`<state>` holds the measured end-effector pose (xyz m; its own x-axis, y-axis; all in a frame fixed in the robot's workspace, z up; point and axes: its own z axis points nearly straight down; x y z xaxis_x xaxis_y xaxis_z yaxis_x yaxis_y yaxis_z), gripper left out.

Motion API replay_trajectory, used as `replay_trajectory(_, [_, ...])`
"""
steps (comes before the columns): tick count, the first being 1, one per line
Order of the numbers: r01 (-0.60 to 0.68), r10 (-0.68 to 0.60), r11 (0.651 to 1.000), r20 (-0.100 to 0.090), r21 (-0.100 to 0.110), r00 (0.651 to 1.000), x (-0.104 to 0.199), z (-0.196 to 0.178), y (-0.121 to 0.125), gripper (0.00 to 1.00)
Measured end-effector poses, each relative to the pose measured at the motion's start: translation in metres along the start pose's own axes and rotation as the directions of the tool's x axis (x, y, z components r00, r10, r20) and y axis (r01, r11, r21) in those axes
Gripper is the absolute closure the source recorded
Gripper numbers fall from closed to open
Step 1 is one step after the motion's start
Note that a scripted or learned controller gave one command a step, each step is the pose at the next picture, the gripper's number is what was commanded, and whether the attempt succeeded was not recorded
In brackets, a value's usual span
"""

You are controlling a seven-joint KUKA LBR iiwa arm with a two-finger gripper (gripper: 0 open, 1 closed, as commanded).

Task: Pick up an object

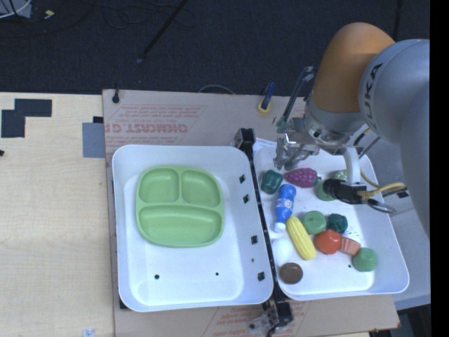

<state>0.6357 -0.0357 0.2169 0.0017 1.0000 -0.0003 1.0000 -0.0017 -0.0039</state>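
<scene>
Your gripper (286,156) hangs over the far left part of the right bin (393,272), just above a purple grape bunch (302,177) and a dark green piece (271,182); you cannot tell its state from here. Nearer lie a blue-and-white bottle (284,203), a yellow corn cob (302,237), and a brown round piece (290,273). The left bin (140,286) holds a green divided plate (179,206).

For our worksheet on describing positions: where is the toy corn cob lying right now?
The corn cob lies in the right-hand bin, near its left wall, just below the blue-and-white bottle and left of the orange-red toy.
</scene>
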Motion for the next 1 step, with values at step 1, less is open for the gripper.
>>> replay_trajectory(1, [0.003,-0.003,1.000,0.000,-0.003,1.000,0.0013,-0.0006,0.0038,1.00])
